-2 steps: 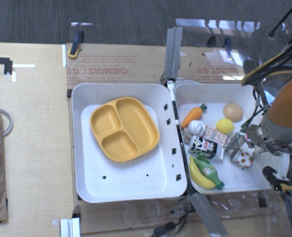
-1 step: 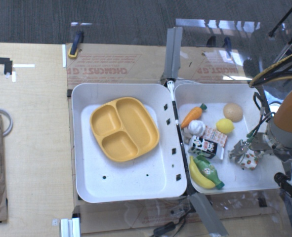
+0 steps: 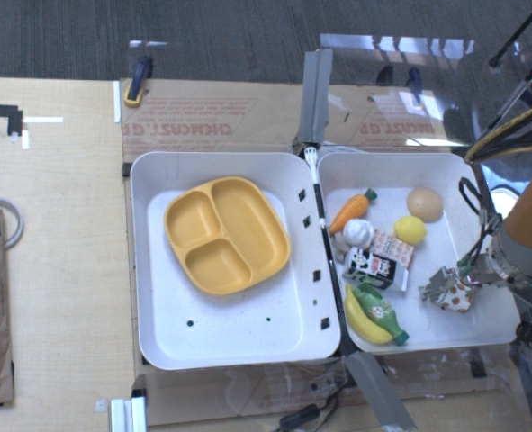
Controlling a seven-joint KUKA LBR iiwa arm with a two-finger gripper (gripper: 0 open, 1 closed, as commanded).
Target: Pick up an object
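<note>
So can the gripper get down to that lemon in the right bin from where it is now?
Probably yes: the lemon lies uncovered, with nothing above it, and the gripper sits in the same bin.

A single fixed camera looks down on the table (image 3: 49, 241) from above at a slant, tilted enough that dark carpeted floor (image 3: 229, 16) shows along the top of the frame beyond the table's far edge. It stands far enough off to take in both white bins whole, the left bin (image 3: 148, 268) near the middle and the right bin (image 3: 491, 331) toward the right side. The arm (image 3: 528, 232) enters at the right edge, cut off by the frame.
</note>
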